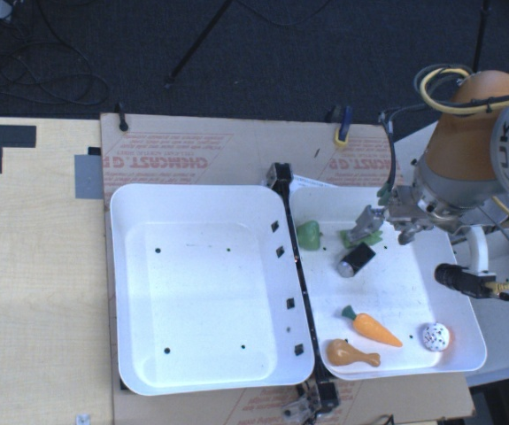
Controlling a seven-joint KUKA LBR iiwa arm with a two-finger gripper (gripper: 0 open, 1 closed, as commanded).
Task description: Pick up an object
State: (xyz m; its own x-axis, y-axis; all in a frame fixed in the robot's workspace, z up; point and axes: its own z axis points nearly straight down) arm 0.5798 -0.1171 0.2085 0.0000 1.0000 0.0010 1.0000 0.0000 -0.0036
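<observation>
Because the end effector hangs low over the upper middle of the right bin, the piece that matters to you is the small black cylinder lying just below it and slightly toward the bin divider. Its long axis runs on a slant, from lower left to upper right, with a pale end face turned toward the lower left. A bit of green shows right at the tool tip, but whether that is gripped or merely behind it is not clear, and you cannot tell from this slanted view whether the end effector is apart or together. The green lump sits further left, against the divider. The carrot, the tan drumstick-shaped toy and the spotted white ball lie well apart, along the near edge. A short drop toward the cylinder, squared across its slant, looks like the nearest option.
</observation>
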